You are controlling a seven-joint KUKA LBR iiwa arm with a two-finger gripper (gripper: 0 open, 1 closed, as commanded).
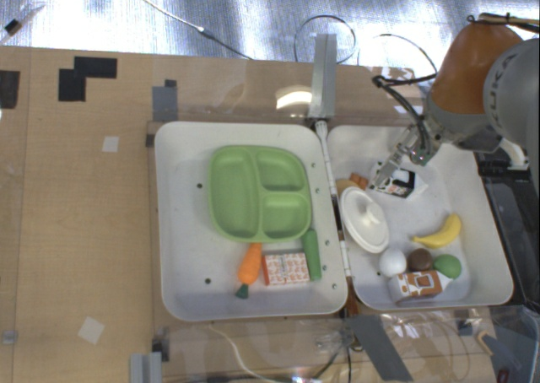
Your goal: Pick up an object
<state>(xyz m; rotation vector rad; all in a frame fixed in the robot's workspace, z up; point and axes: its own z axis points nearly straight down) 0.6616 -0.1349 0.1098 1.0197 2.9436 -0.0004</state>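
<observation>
Tool (390, 172), grip state unclear, hangs just beside white bowl (364, 219) w/ small card (403, 184): risk it nudges both, missing.

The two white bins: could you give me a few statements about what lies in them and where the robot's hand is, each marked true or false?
1. The green divided plate lies in the left bin. True.
2. The banana lies beside the carrot. False: the banana is in the right bin, the carrot in the left.
3. The hand is above the right bin. True.
4. The white bowl sits on the green plate. False: it lies in the right bin.
</observation>
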